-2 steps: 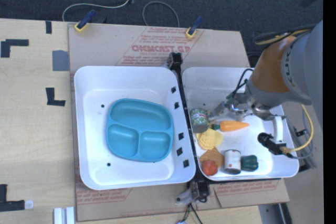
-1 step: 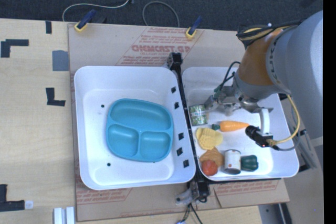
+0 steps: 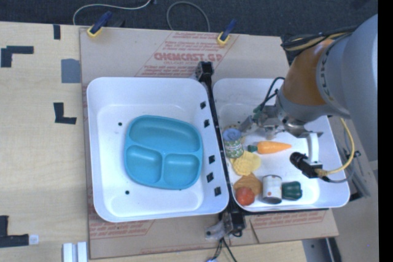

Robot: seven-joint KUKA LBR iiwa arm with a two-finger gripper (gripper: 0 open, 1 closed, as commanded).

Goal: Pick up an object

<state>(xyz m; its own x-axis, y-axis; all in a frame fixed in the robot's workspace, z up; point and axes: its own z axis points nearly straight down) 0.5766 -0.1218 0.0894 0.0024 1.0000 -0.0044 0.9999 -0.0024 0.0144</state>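
My gripper (image 3: 263, 122) hangs over the middle of the right bin (image 3: 334, 193), below the orange band of the arm. Just beneath and right of it lies an orange carrot (image 3: 274, 146). To its left stands a small jar with a blue lid (image 3: 233, 143). A yellow ridged piece (image 3: 247, 163) lies in front of the jar. Toward the bin's front edge are a brown piece (image 3: 249, 181), a red tomato (image 3: 244, 196), a small can (image 3: 271, 188) and a dark green item (image 3: 291, 189). The arm's body hides part of the bin's back.
A blue divided tray (image 3: 163, 151) lies in the left bin (image 3: 101, 101). A black divider (image 3: 212, 126) runs between the bins. A black cable fitting (image 3: 305, 165) and a yellow cable (image 3: 350, 150) hang from the wrist over the right bin's right side.
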